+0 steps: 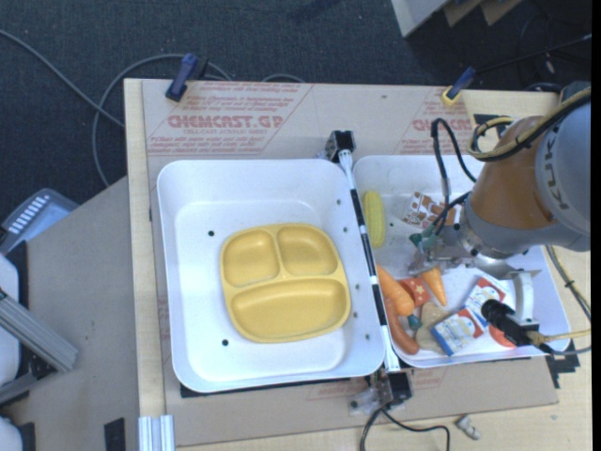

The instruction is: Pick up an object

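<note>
several toys [413, 299] crowd pincer [430, 243], perhaps touching.

A single fixed camera looks down from above the tabletop [282, 111] at a slant, set back enough to take in both white bins whole. The left bin [188, 280] sits near the middle of the frame, the right bin [394, 172] toward the right side. The arm [526, 195] enters from the right edge. Dark floor shows along the top and left.

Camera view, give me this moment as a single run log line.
arm: over right bin | gripper: low above toy carrots | grasp: unconfirmed | left bin: yellow divided tray
</note>
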Tool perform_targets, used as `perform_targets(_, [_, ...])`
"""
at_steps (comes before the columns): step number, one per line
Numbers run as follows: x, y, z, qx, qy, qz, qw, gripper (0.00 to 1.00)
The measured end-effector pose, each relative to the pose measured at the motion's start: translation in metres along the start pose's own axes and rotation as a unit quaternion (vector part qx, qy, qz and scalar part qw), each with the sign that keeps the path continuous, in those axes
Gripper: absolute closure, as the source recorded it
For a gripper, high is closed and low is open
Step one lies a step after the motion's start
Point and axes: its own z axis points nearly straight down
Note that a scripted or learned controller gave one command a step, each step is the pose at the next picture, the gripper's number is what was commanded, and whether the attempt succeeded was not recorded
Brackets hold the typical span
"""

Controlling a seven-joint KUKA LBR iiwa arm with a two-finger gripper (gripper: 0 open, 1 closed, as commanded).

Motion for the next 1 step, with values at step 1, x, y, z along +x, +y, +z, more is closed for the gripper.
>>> perform_targets(1, [0.0498, 0.0502, -0.0909, -0.001, 0.000, -0.001, 1.0000, 1.00])
